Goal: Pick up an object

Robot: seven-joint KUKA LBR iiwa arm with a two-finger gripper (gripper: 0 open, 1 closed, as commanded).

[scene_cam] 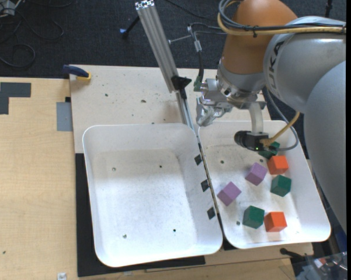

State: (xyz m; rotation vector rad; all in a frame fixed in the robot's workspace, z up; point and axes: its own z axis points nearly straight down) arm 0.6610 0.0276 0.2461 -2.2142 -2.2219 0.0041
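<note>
Right bin [315, 226]: six cubes; aluminium post [163, 57] alongside.

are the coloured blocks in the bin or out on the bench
In: all six visible blocks, like one purple block, lie inside the right bin.

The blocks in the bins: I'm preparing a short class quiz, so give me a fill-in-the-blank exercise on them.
1. All the blocks lie in the ___ bin as the camera sees it.
2. Two blocks are purple, two green and two ___.
3. The gripper hangs near the ___ edge of the bins.

Missing words: right; orange; far
</note>
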